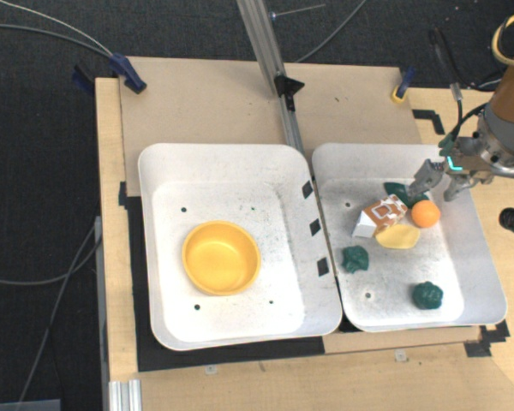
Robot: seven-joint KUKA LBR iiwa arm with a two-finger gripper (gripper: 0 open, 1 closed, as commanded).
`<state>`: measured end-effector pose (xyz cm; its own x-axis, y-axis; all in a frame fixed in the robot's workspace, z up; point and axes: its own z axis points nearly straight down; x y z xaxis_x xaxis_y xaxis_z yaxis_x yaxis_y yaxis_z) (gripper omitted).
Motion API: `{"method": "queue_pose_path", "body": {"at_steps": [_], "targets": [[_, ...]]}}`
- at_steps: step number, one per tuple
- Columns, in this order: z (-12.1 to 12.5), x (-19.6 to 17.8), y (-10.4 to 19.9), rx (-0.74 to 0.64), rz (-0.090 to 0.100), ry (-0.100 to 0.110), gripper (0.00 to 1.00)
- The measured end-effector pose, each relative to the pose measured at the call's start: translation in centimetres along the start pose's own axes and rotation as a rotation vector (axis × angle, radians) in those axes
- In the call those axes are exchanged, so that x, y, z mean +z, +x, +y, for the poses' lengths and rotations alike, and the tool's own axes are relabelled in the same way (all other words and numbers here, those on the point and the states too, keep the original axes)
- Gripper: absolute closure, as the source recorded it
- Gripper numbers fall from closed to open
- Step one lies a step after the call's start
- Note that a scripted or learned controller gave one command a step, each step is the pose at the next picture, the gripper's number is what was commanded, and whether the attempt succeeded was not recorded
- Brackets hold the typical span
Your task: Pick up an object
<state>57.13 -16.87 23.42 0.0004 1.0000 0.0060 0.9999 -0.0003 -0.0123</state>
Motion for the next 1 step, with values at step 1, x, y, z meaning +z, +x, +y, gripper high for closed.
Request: {"method": "queue_pose_path", "body": {"at_steps": [1], "targets": [[0.11, -0.31, -0.01, -0.001, -0.001, -0.006, 0.00]]}}
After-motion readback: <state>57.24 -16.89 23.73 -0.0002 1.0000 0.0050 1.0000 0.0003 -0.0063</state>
